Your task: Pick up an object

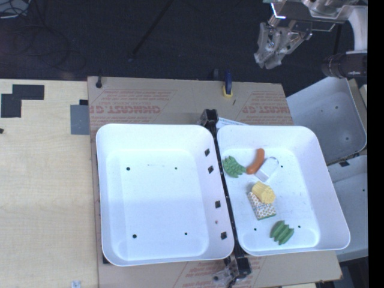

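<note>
Two bins side by side on board (150,104). Right bin (324,179) holds leaf (233,167), sausage (257,160) beside it, block (263,200) nearer, pod (281,232) nearest. Gripper (273,44) above, behind bins.

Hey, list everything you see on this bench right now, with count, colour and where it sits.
Bins: 2, white, side by side; left bin, right bin.
Leafy toy: 1, green, right bin, near divider.
Sausage-like toy: 1, orange, right bin, upper middle.
Small block: 1, white, beside the sausage.
Lumpy piece: 1, yellow, on a patterned block.
Pod-like toy: 1, green, right bin, front.
End effector: 1, grey, raised beyond the bins.
</note>
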Controlling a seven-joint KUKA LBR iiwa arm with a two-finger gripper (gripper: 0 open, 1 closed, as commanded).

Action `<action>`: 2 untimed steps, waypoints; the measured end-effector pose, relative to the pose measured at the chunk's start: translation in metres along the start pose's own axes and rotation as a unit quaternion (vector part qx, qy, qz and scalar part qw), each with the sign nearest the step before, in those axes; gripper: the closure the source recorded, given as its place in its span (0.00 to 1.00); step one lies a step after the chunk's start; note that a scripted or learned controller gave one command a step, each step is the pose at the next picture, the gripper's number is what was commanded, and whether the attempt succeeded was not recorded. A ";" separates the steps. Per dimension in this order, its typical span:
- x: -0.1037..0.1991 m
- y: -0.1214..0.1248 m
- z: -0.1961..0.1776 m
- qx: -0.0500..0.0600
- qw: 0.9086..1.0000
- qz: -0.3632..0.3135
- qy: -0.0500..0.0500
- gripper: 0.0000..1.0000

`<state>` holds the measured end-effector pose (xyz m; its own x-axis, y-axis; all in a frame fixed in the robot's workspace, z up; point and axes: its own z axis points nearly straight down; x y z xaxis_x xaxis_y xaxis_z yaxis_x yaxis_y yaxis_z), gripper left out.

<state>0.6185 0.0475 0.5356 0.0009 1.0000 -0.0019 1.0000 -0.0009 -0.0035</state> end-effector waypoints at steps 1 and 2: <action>0.063 0.026 -0.001 0.000 1.000 -0.003 0.001 1.00; 0.135 0.025 -0.001 0.000 1.000 -0.004 0.002 1.00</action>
<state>0.6434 0.1828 0.5364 -0.0079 1.0000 0.0012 1.0000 0.0079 -0.0037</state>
